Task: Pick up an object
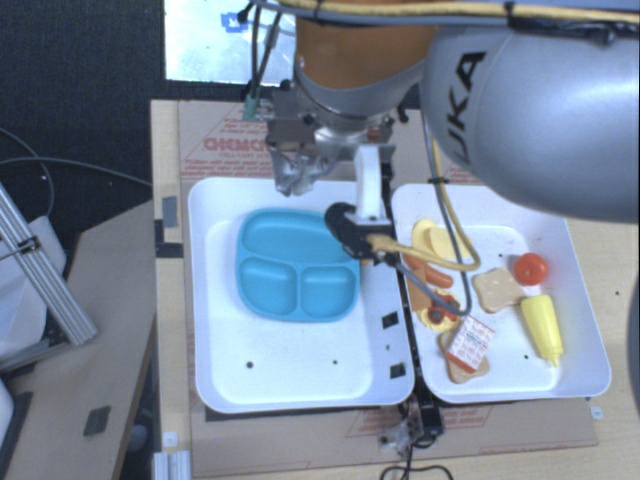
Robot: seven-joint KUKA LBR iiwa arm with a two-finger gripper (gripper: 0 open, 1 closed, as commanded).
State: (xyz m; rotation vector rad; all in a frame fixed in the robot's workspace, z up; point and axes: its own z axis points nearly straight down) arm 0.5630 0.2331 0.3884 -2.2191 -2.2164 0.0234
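**Overhead, robot arm hangs at the far edge of a blue tray**

A grey KUKA arm [540, 98], its orange band [380, 8] at the top of the view, reaches in from the right. It holds its gripper [293, 176] just beyond the far edge of a blue tray [297, 265]. The gripper is apart from the tray and nothing shows in its grasp. Whether it is released or clenched cannot be told from this angle.

The tray has three compartments and lies flat in the far half of the left white bin [290, 378]. It is the only loose thing in that bin, and it is the thing nearest the gripper.

To the tray's right, across the rims where the bins meet, the right white bin [510, 363] holds a scatter of toy food. Nearest the tray are a yellow piece [430, 238] and an orange-red sausage [428, 273]. Farther right of the tray sit a slice of toast [497, 289], then a red tomato [529, 267] and a yellow bottle [541, 326], which lies on its side just below the tomato. A red-and-white packet [468, 344] lies nearer the camera than the tray's near edge, right of it.

Both bins rest on a printed cardboard sheet [215, 143], which shows beyond the tray's far-left corner.
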